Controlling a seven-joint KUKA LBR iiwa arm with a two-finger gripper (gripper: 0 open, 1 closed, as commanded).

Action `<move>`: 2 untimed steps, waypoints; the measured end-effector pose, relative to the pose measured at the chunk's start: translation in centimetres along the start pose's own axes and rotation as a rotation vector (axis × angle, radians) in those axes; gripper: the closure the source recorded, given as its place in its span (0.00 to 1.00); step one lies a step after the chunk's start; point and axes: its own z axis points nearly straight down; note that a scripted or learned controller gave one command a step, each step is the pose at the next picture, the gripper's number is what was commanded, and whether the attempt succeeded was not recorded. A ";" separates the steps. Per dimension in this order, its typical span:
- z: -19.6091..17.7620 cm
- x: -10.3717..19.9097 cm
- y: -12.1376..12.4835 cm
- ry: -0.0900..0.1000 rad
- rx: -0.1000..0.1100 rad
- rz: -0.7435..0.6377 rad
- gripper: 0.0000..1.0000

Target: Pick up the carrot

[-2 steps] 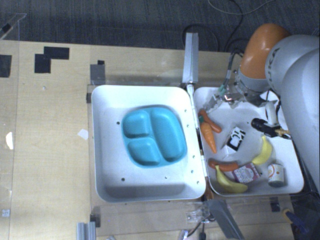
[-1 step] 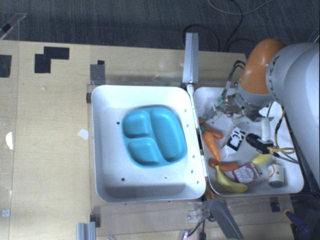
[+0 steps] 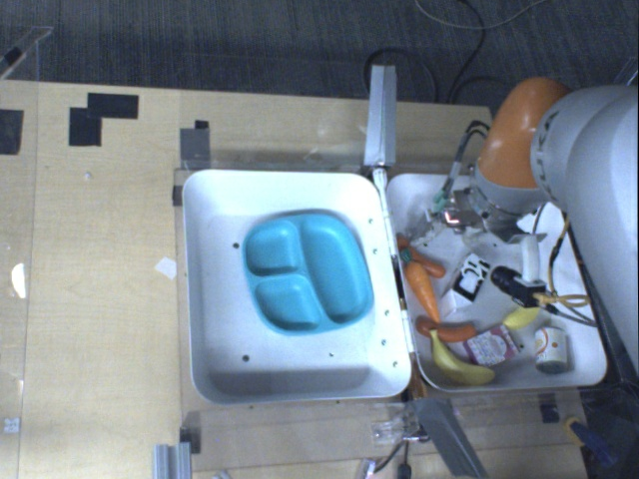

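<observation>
The two bins look like smooth white plastic with a soft sheen. Left of the claw, the blue divided plate is glossy plastic. Just below the claw, the carrot has a dull, matt orange skin, and the banana further down looks waxy. The bench is pale wood under a clear, reflective sheet. The arm's grey shell is matt; its orange band shines slightly. The floor is rough dark carpet.
</observation>
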 end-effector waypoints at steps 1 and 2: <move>-1.3 0.2 0.3 0.001 -0.008 -0.005 1.00; -1.3 0.2 0.3 0.001 -0.008 -0.006 0.00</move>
